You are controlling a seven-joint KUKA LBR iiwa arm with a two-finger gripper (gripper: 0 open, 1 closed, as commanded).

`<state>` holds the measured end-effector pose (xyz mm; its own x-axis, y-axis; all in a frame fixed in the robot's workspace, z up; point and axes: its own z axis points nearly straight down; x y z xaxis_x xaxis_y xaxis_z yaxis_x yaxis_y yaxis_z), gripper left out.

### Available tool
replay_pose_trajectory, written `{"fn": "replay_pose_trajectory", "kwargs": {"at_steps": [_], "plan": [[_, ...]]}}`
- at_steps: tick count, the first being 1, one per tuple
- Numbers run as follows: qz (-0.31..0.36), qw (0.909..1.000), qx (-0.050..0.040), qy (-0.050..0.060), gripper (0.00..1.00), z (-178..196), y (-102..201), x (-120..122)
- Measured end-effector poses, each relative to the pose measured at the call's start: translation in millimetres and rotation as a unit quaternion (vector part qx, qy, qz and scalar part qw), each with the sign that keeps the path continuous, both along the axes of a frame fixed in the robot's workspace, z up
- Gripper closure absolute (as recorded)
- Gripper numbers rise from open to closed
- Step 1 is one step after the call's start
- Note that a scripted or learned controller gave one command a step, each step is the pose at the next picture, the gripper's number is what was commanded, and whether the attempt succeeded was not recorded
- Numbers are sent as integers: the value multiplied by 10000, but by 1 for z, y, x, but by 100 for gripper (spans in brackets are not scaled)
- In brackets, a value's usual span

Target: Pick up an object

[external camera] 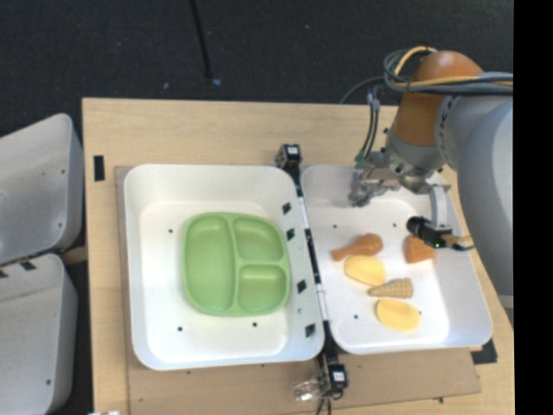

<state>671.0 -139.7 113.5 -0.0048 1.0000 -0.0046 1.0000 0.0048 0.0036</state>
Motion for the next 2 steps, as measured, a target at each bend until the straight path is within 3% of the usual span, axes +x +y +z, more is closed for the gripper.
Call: {"fn": "replay_pose_trajectory", "kwargs": {"at_steps": [2], "plan": [[2, 10000, 16, -13, 100, 94, -9, 9]]}}
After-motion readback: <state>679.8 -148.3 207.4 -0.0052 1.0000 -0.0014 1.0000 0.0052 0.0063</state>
